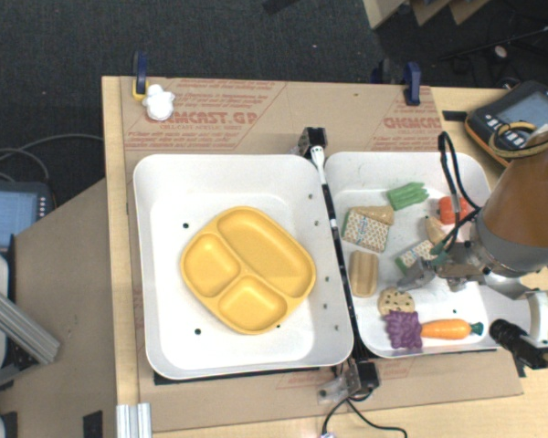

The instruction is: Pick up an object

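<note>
1. You see the gripper [426, 267] low in the right bin [370, 336], in the right middle of the frame; I cannot tell how the claw stands.
2. The carrot [446, 329] lies flat at the lower right of the frame, just beside the grapes [402, 327].
3. I judge the carrot light, stiff and a little slippery; you should take it across the thick middle.
4. It is orange, tapered, with a green end toward the right.
</note>
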### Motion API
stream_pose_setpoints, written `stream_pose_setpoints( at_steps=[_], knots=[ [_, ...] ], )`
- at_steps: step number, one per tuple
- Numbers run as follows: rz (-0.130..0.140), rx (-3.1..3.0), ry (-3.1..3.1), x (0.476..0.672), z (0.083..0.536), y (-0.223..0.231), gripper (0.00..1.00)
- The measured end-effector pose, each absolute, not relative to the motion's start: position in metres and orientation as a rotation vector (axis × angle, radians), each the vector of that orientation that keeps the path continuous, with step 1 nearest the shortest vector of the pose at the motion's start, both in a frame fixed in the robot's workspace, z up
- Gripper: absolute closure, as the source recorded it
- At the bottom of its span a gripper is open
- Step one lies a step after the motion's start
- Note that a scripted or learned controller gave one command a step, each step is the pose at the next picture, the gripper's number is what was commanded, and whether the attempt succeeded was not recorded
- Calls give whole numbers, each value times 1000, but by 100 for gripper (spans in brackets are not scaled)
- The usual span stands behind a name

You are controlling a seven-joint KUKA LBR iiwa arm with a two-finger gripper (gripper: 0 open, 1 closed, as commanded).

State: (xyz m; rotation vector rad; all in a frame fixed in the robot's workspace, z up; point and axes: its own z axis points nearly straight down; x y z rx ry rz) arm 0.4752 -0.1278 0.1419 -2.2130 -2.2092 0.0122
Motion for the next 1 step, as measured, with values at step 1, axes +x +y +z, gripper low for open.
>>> stream_pose_setpoints(
  at_steps=[1],
  knots=[
    [1, -2229, -2229, 531, 85, -105, 0]
  ],
)
